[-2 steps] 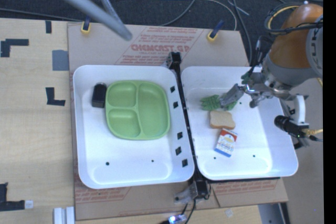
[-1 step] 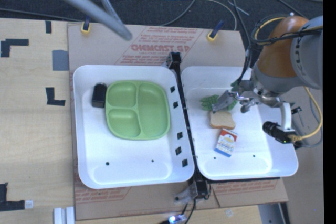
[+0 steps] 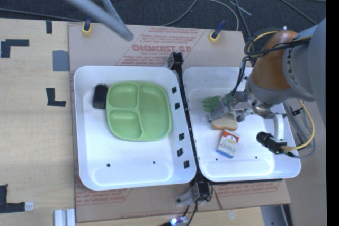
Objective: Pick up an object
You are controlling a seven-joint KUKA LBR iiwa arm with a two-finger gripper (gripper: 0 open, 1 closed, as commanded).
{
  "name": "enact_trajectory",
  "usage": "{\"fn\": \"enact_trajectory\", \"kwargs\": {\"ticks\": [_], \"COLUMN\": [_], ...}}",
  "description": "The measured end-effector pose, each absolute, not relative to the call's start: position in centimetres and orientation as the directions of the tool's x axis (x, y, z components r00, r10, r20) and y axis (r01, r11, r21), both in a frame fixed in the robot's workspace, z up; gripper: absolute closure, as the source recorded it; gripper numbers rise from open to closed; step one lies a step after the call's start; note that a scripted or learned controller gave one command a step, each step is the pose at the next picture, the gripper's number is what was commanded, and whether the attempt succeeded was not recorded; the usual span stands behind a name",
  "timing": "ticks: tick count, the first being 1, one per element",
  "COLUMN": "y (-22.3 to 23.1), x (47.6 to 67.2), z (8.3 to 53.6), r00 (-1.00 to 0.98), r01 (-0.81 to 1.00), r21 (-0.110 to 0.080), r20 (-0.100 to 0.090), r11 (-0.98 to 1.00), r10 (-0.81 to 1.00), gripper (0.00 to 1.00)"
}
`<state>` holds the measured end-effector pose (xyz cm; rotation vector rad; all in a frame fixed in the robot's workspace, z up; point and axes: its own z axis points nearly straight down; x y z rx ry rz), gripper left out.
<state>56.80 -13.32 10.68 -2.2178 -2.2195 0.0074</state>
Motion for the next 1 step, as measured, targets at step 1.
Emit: {"fn": "enact_trajectory", "kwargs": {"ticks": [1], "y": [-13.19], "x": [56.91], "z": [11.92], "r00": [-0.003], "r01": [1.000], "r21": [-0.003], "r20": [0.001], "r11": [0.003], "r10": [1.000], "gripper": [1.00]}}
